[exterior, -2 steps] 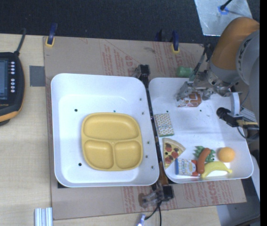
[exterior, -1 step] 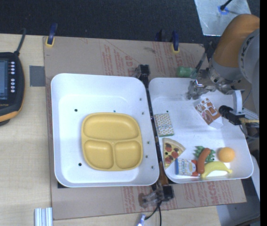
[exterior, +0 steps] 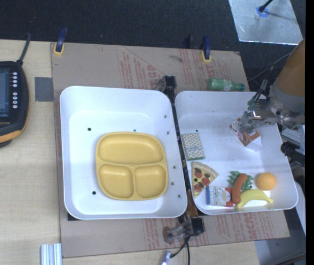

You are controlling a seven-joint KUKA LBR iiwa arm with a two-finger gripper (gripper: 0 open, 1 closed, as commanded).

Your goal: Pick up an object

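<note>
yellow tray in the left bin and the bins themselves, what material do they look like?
Yellow tray: looks like moulded plastic with a matte to satin finish; one uniform colour, rounded corners and soft-edged compartments.

Left bin and right bin: probably thin formed plastic, smooth and slightly glossy; rounded rims and soft glare on the floor. Painted metal can't be ruled out.

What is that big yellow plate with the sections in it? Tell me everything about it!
The yellow plate is a divided tray that looks like smooth plastic, with rounded corners. It has three sections: one long one across the far side and two smaller ones side by side on the near side. Nothing lies in any of them. It sits flat and right side up in the middle of the left white bin, resting on the bin's floor, apart from its walls.
</note>
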